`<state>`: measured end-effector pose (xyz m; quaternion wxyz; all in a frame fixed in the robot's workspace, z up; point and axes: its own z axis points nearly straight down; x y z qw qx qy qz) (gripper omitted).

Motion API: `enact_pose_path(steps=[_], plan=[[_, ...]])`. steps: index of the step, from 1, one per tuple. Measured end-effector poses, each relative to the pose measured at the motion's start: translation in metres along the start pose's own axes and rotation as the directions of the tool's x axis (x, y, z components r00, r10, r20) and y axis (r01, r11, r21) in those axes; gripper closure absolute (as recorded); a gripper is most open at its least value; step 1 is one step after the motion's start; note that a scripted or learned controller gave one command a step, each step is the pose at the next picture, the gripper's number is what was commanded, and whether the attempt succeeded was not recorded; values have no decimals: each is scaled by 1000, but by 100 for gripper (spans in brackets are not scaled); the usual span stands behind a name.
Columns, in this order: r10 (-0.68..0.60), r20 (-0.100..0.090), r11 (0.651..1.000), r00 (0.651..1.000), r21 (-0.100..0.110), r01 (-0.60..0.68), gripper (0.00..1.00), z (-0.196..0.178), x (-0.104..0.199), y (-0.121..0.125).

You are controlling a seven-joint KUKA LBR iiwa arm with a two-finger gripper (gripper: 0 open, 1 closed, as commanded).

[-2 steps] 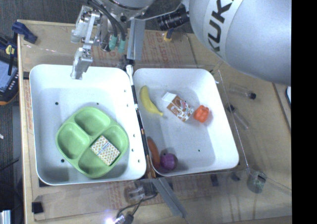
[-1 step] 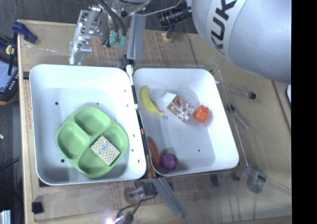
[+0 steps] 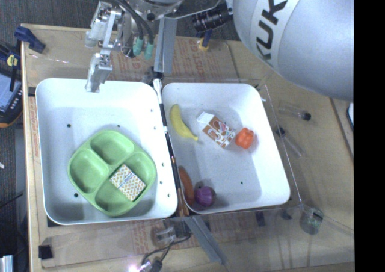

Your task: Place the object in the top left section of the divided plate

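smooth matt green plastic plate (image 3: 90, 165); glossy white plastic bins (image 3: 54, 102); bare wooden bench (image 3: 240, 60); arm (image 3: 301, 18) of satin grey metal.

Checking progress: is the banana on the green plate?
No, the banana lies in the right bin, apart from the plate.

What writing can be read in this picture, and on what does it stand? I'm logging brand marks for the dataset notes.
"KUKA": black letters on the grey arm, cut off at the frame's top edge.
Print on the small carton in the right bin: too small to read.
Pattern on the packet in the green divided plate: no legible words.
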<state>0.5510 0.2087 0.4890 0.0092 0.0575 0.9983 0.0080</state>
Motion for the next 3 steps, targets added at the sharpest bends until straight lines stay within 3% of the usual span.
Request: enact_pose_path(steps=[1,2,3], plan=[[-6,4,1000,1000,-4,6,100,-11,0,3],[-7,4,1000,1000,-4,7,0,-11,0,3],[-13,9,1000,1000,-9,13,100,-23,0,6]])
